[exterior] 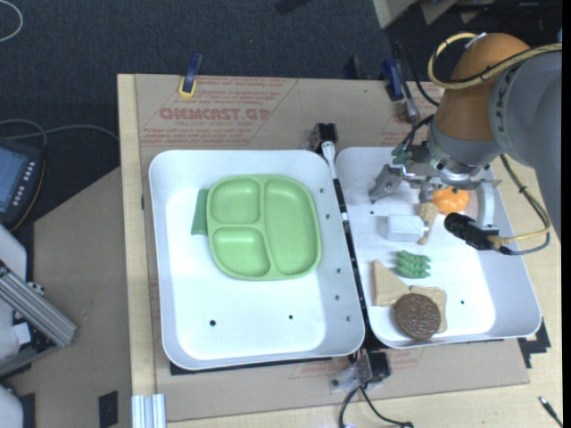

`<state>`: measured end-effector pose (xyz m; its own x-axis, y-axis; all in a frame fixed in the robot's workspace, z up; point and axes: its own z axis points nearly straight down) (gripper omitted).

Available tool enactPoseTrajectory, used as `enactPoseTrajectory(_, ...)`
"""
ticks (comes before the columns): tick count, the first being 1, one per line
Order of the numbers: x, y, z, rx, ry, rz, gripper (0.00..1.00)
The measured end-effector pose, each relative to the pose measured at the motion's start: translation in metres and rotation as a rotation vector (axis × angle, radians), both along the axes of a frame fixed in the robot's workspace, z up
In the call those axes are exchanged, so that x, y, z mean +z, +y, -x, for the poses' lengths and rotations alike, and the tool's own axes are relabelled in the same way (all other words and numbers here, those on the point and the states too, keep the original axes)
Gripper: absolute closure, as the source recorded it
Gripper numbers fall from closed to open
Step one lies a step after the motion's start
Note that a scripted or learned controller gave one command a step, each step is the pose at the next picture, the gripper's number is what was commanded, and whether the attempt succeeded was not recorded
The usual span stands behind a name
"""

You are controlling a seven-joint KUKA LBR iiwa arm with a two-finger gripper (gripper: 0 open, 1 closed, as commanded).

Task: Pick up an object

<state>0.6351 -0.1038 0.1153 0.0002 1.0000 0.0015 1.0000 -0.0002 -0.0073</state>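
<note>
Camera view: the left bin (pixel 178 328) holds a green divided plate (pixel 263 226), and the right bin (pixel 508 301) holds a brown round cookie (pixel 417 315), a white block (pixel 401 228) and a small green piece (pixel 412 264). Over the right bin's far end hangs the gripper (pixel 426 185); an orange object (pixel 451 200) lies just beside it, and I cannot tell if the pincer is open.

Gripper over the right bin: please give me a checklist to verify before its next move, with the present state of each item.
1. Gripper is above the right bin: ok.
2. An object is between the fingers: cannot tell.
3. Objects lie near the gripper, the white block and the orange piece: ok.
4. Green toy and brown round piece lie apart from the gripper: ok.
5. Green divided plate sits in the left bin, away from the arm: ok.
</note>
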Motion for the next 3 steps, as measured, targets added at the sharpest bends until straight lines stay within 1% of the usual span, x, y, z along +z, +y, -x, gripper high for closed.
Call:
enactPoseTrajectory(1, -0.033, 0.001, 0.001, 0.0, -0.002, 0.0, 0.0)
enactPoseTrajectory(2, -0.019, 0.0, -0.001, -0.001, -0.007, 0.001, 1.0)
enactPoseTrajectory(3, 0.024, -0.001, -0.005, 0.0, -0.013, 0.003, 1.0)
